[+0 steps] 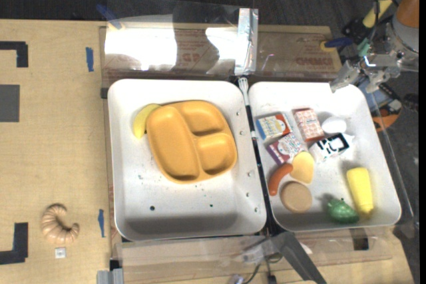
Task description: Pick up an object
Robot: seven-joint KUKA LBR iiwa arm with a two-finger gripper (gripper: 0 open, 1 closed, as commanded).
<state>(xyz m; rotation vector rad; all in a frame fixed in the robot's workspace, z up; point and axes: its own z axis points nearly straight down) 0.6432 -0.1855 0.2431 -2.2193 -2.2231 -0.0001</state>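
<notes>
Hovering at right bin's (389,163) far corner, gripper (363,73); finger state impossible to tell. Corn cob (359,188) well below gripper, near bin's front: light, stiff, smooth; grip across middle.

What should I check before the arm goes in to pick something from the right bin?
1. Claw outside the bin, above the right bin's far right corner: ok.
2. Claw fingers open: cannot tell.
3. Toy corn cob stands apart, easy pick: ok.
4. Hot dog, yellow piece and brown round piece touch each other: not ok.
5. Small cartons crowded together: not ok.
</notes>
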